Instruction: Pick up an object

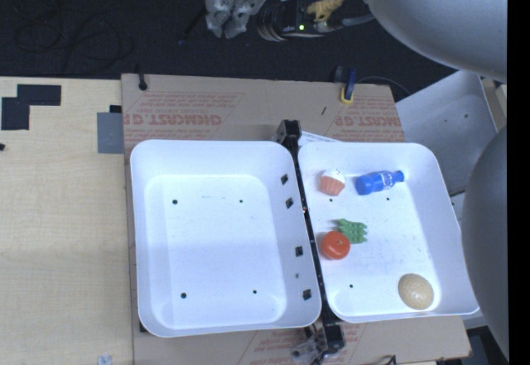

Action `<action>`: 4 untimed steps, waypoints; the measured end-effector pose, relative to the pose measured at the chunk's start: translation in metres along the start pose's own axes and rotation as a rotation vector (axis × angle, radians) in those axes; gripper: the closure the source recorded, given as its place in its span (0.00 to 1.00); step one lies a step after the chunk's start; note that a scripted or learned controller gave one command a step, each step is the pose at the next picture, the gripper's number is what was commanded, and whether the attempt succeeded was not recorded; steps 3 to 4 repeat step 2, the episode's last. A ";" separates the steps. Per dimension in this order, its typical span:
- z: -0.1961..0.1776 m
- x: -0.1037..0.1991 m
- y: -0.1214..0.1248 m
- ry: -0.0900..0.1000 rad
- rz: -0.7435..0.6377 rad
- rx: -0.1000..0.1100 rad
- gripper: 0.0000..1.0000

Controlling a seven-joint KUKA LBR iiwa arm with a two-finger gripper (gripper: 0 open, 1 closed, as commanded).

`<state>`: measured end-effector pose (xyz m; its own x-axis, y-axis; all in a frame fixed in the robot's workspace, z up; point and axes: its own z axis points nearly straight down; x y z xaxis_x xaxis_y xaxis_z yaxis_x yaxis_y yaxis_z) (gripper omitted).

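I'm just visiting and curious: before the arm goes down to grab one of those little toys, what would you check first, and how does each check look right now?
1. Things to pick are present: ok. The right bin holds a blue bottle, a cupcake toy, a red and green toy and a tan ball.
2. Targets are spaced apart: ok, apart from the red and green toy, which may be two pieces touching.
3. Gripper is clear of the bins: ok, it hangs over the dark area beyond them.
4. Fingers ready to grasp: cannot tell.
5. Gripper carries nothing: cannot tell.
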<state>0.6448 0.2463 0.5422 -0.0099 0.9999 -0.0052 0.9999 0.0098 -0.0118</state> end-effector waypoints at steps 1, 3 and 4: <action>-0.007 0.001 0.001 -0.002 -0.007 0.004 1.00; -0.007 0.002 0.001 -0.002 -0.008 0.005 0.00; -0.007 0.002 0.001 -0.002 -0.008 0.005 0.00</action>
